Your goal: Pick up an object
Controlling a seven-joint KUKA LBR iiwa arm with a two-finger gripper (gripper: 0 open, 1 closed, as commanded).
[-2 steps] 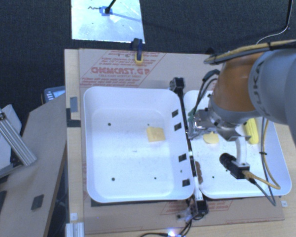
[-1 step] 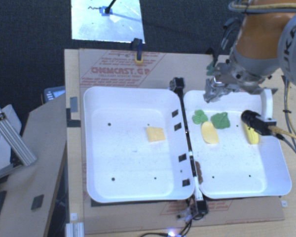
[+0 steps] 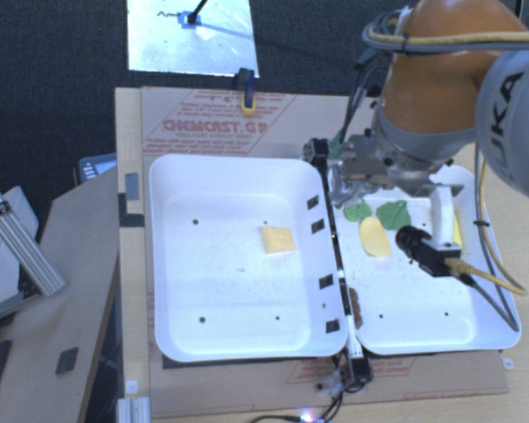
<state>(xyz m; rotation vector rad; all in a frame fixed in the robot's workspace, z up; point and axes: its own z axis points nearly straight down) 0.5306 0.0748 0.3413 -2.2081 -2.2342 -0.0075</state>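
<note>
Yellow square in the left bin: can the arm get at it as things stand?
Probably yes. The yellow square lies alone on the left bin floor, nothing over it. The arm hangs over the right bin and would have to cross the divider.

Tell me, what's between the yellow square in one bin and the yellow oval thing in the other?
In the camera view, the bins' two touching rims with black clips lie between the yellow square and the yellow oval thing.

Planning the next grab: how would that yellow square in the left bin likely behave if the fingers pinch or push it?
The yellow square looks flat and thin, lying flush on the left bin floor, so fingers may struggle to get under it. Pushed, it would probably slide, not roll, on the smooth white surface. It looks light; whether stiff or floppy I cannot tell.
</note>
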